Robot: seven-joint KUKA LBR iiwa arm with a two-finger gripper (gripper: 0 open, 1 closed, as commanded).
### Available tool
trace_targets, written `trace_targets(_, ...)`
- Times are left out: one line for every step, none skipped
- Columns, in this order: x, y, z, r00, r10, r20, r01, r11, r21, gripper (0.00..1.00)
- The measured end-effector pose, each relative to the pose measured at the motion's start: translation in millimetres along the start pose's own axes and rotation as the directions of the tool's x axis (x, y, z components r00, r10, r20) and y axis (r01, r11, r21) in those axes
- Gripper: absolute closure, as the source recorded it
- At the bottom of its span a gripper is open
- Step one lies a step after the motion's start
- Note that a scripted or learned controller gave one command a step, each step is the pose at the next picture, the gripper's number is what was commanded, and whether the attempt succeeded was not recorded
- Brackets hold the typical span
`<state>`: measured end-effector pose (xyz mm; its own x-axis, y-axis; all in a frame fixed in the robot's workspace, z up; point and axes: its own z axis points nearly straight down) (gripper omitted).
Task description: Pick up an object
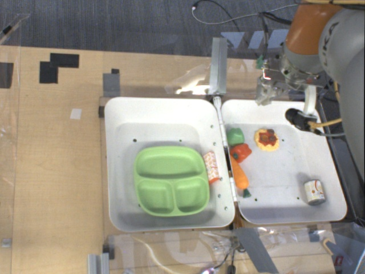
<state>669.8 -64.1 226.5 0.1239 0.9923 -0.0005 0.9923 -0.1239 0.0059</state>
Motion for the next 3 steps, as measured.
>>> trace_targets(-65.8, 7.6, 50.3, 0.933, 0.361, 0.002, -0.361, 0.933, 0.003, 1.00)
trace_targets(-65.3, 7.7, 50.0, 0.933, 0.359, 0.001, -0.359, 0.933, 0.003, 0.00)
trace_targets(-83.3, -37.3, 138.3, 0.943, 0.333, -0.001, -0.333, 0.943, -0.002, 0.00)
